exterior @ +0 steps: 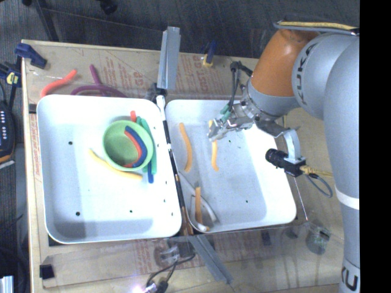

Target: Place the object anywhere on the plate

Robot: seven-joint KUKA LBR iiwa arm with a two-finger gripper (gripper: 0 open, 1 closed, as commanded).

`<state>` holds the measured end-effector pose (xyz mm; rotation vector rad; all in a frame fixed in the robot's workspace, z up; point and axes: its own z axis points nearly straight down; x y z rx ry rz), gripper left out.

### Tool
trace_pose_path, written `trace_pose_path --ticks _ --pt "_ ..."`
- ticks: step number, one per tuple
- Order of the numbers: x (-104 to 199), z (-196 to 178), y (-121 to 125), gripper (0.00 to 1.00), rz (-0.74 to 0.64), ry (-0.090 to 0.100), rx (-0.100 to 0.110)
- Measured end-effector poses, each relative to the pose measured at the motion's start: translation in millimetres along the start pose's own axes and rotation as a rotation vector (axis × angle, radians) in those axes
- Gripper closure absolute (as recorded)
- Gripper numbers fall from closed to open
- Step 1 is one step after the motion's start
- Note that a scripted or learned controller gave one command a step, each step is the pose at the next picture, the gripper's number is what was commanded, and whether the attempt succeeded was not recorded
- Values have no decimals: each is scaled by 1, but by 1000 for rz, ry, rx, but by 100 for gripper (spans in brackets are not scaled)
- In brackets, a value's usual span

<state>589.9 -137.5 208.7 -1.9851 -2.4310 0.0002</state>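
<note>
The pincer (215,129) hung over the upper part of the right bin (269,194), reaching in from the right on the grey arm (330,60) with its orange band (278,60). How far it was open could not be told; the tip was too small and cluttered to read. Just beneath it a short orange stick (214,156) stood nearly upright, its top end close under the pincer; whether it was gripped or merely lay on the bin floor was unclear. To its left a longer, curved orange strip (186,146) lay on the same floor, apart from the stick. Near the front left corner of that bin sat a grey spoon-like piece with an orange handle (200,209).

In the left bin (79,212) lay the green plate (125,145), holding a red curved piece (131,157) and a blue one (142,144). A yellow strip (101,159) poked out from under its left edge, and a green stick (148,145) ran along its right side.

Behind the left bin, on the bench (110,66), lay an orange-red tool (58,83) and a purple loop (95,89).
</note>
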Motion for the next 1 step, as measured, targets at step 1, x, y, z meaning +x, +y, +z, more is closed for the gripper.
trace_pose_path --ticks 1 --pt "0 0 0 0 0 0 0"
